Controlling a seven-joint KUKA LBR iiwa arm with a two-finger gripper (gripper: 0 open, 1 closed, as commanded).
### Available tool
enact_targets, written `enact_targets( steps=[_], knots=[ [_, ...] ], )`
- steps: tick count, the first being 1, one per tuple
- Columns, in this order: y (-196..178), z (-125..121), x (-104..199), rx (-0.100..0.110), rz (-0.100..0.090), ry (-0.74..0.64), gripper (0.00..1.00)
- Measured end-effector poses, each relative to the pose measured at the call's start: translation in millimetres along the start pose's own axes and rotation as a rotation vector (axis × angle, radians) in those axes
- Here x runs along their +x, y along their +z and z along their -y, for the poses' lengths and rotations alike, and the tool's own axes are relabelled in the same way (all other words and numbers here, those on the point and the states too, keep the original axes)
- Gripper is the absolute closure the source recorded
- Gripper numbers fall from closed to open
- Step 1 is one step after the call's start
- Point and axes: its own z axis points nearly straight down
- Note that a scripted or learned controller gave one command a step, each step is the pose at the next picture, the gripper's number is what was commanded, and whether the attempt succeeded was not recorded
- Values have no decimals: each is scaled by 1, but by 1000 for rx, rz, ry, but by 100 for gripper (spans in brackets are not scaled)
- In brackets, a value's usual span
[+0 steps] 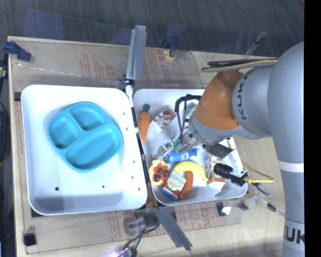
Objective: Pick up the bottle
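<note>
Camera view: grey arm (267, 98) reaches over the crowded right bin (150, 98) toward the bottle (180, 156).

Its hand (186, 139) hangs just above the blue-capped bottle, lying among banana (191, 169) and carrot (144, 126); whether it grips cannot be told. Next likely a straight descent, with little room between neighbours. Left bin (32, 143) holds a blue tray (85, 134).

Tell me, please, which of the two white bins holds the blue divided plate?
The left bin holds it: the blue plate lies alone there, while the right bin is crowded with a carrot, a banana and other small items.
</note>
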Motion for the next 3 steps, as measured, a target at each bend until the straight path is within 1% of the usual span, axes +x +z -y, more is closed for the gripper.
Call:
enact_targets(
  steps=[1, 2, 3],
  knots=[
    [-10, -1, 0, 0, 1, -4, 100],
    [-123, -45, 36, -3, 3, 22, 100],
    [1, 6, -50, 1, 1, 29, 100]
  ],
)
